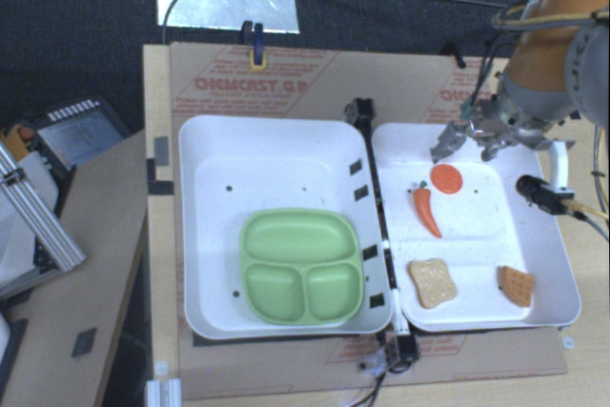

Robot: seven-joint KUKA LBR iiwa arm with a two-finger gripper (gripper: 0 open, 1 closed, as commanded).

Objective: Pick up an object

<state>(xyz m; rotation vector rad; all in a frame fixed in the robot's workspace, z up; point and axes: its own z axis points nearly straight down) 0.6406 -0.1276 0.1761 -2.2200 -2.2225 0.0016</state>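
Observation:
In the right bin (pixel 534 234) lie a round red tomato slice (pixel 446 178), an orange carrot (pixel 426 210), a slice of toast (pixel 433 282) and a small brown waffle piece (pixel 516 285). My gripper (pixel 471 144) hangs over the bin's far edge, just above and right of the tomato slice. Its two fingers are spread apart, open, with nothing between them. The carrot lies just below and left of the tomato slice.
The left bin (pixel 219 167) holds a green divided plate (pixel 300 264) in its near half. A black divider with clips (pixel 374 205) runs between the two bins. A black knob on the arm (pixel 539 191) juts over the right bin's right side.

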